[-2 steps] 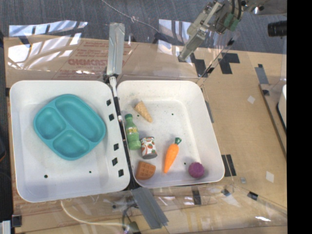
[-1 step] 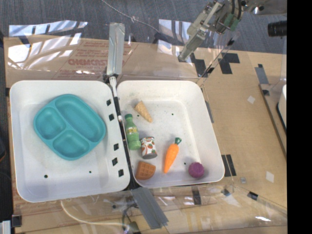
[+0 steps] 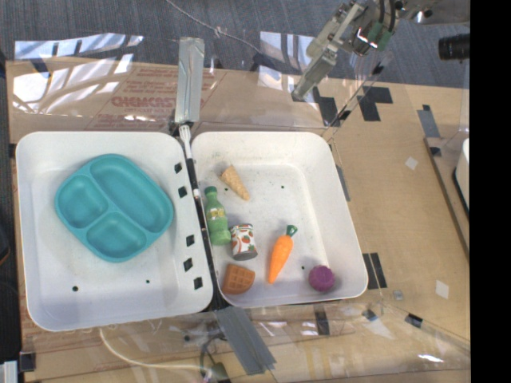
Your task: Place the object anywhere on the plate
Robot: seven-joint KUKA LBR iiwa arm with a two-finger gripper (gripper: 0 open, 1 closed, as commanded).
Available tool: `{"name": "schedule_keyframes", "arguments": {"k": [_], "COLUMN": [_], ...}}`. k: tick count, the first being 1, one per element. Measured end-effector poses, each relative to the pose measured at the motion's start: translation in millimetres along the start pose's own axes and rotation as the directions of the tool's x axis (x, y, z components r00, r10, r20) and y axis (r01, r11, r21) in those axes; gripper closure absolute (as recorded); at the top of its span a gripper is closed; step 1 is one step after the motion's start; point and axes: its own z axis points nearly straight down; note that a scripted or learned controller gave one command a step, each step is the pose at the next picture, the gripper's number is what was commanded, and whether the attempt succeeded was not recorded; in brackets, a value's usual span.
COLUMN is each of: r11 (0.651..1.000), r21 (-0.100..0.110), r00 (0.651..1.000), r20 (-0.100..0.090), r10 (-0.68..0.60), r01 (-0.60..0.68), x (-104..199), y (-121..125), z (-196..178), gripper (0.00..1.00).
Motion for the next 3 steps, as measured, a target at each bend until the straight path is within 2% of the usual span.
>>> {"name": "schedule_keyframes", "arguments": {"k": [3], "r11": [1.0], "r21": [0.0], "r00": [1.0], "r20": [0.0], "r10": [0.0], "r01": [0.0], "x": [0.0], "y": [0.0], "z": [0.0], "gripper": [0.0]}}
